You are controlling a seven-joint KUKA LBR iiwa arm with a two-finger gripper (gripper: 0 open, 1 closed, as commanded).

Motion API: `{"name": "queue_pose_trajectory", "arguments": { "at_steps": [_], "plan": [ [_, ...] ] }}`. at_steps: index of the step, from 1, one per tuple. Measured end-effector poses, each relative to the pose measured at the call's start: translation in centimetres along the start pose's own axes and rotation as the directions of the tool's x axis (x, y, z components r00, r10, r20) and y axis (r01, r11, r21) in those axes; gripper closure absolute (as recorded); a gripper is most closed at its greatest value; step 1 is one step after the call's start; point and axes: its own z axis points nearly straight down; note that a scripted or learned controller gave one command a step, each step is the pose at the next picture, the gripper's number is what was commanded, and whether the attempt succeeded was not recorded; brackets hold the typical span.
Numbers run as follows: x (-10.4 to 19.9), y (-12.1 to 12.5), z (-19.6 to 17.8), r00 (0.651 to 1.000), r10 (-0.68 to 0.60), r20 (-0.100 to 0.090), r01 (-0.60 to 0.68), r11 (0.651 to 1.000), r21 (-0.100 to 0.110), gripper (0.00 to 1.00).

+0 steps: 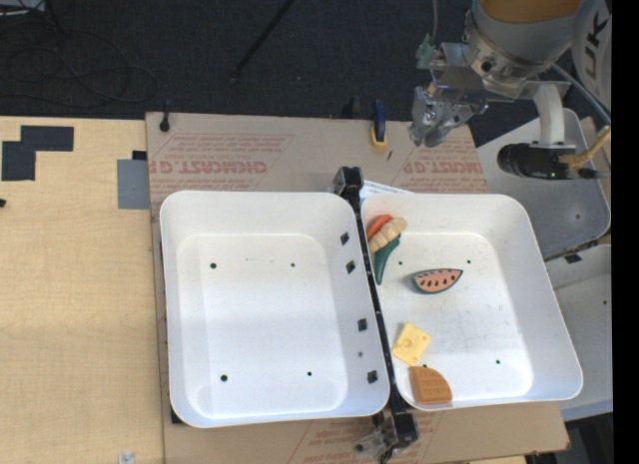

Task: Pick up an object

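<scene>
The gripper (436,125) hangs above the bench beyond the right bin (539,252); whether it is open or closed cannot be told. Inside that bin lie a watermelon slice (437,279), a cheese wedge (411,343), a bread piece (430,385) and a toy vegetable (383,237).

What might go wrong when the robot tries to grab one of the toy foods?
The cheese wedge and brown slice lie close to the right bin wall, so the gripper may bump the rim. The corn piece leans against the divider and could be hard to grip. The flat watermelon slice might slip away.
</scene>
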Motion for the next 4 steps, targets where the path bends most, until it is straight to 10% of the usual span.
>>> {"name": "queue_pose_trajectory", "arguments": {
  "at_steps": [3, 4],
  "plan": [
    [4.1, 0.3, -5.9, 1.0, 0.002, 0.001, -0.002, 1.0, 0.008, 1.0],
    [4.5, 0.2, -2.5, 1.0, 0.001, 0.002, -0.001, 1.0, 0.015, 1.0]
  ]
}}
